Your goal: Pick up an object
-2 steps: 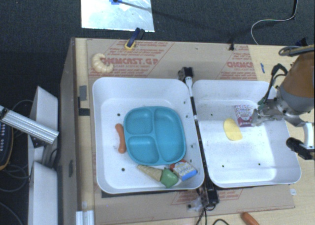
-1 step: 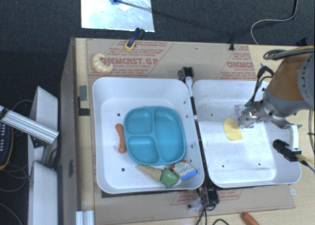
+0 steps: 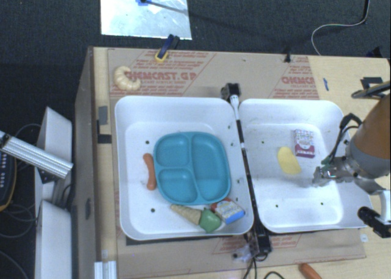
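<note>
The right bin (image 3: 299,213) holds a yellow lemon-shaped object (image 3: 289,160) and a small red-and-white packet (image 3: 303,143) behind it. My gripper (image 3: 322,175) hangs low in that bin, just right of the yellow object and a little apart from it. The arm's orange band (image 3: 374,134) shows at the right edge. In the left bin (image 3: 137,213) lie a blue divided plate (image 3: 191,167), an orange sausage (image 3: 149,171), a cone-shaped piece (image 3: 186,213), a green block (image 3: 209,221) and a small blue-and-white packet (image 3: 230,211).
A black divider (image 3: 242,149) runs between the bins. On the cardboard behind them lie a pale curled object (image 3: 126,77) and a blue-and-yellow tool (image 3: 165,48). An orange item (image 3: 310,270) rests at the bench's front edge.
</note>
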Motion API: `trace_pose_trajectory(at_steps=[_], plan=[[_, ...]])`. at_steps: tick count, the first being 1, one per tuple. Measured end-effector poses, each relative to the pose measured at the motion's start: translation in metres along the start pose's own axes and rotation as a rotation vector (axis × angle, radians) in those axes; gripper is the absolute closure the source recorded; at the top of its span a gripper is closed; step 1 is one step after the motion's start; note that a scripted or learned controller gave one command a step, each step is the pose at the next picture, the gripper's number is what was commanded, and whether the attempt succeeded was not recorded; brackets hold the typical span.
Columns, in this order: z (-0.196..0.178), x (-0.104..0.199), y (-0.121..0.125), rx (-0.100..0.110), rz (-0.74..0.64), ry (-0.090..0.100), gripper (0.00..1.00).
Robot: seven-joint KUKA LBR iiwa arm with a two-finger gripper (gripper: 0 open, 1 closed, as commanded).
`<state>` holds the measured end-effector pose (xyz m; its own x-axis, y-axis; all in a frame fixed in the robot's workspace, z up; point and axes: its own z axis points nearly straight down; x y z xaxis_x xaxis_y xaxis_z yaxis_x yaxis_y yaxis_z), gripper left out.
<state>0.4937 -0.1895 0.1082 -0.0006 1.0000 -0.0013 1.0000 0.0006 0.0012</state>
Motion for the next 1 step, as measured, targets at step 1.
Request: trace_pose_trajectory(at_steps=[1], plan=[[-0.0909,0.0050,-0.0031,-0.003,-0.002,0.000,1.00]])
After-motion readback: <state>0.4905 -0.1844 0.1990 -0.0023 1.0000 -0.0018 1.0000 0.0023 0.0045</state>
